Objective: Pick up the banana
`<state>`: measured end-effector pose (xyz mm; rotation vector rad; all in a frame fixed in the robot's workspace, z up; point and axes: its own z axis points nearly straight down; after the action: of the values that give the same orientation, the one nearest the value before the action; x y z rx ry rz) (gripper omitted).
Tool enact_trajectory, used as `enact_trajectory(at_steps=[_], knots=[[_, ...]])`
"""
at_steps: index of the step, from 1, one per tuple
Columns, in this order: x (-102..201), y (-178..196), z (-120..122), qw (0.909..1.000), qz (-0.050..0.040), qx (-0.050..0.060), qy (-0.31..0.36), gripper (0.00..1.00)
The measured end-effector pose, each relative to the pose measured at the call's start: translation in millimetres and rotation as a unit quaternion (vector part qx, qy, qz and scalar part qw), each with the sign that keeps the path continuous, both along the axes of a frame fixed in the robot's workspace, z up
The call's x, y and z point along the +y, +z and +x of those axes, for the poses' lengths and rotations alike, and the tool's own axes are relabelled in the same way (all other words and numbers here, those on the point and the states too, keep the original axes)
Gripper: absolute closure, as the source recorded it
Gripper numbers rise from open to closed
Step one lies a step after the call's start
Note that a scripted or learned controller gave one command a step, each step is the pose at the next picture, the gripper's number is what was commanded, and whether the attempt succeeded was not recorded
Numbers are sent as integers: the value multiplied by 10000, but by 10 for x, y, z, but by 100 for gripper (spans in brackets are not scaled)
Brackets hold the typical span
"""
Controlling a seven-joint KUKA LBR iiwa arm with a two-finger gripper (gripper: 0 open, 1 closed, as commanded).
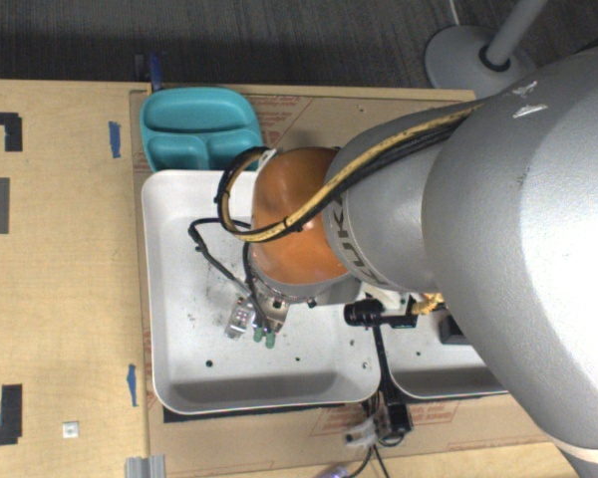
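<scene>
The grey arm with its orange band [291,222] reaches in over the left shallow white bin [169,267], covering much of that bin's far and right portions. The two-finger gripper [262,335] hangs low over the bin floor near its middle; green-tipped fingers [270,339] sit close together with nothing between them (narrow gap). A teal moulded plastic tray [199,127] lies just beyond the bin's far edge. The banana's place cannot be told.

Arm [458,227] hides right bin [448,378] (mostly); tool [262,332] fingers unclear
</scene>
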<state>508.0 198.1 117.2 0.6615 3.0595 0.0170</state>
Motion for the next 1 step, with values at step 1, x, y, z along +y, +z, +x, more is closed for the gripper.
enact_trajectory(at_steps=[1], knots=[[170, -285, -258, 9766, -58, 19, 2151, 100]])
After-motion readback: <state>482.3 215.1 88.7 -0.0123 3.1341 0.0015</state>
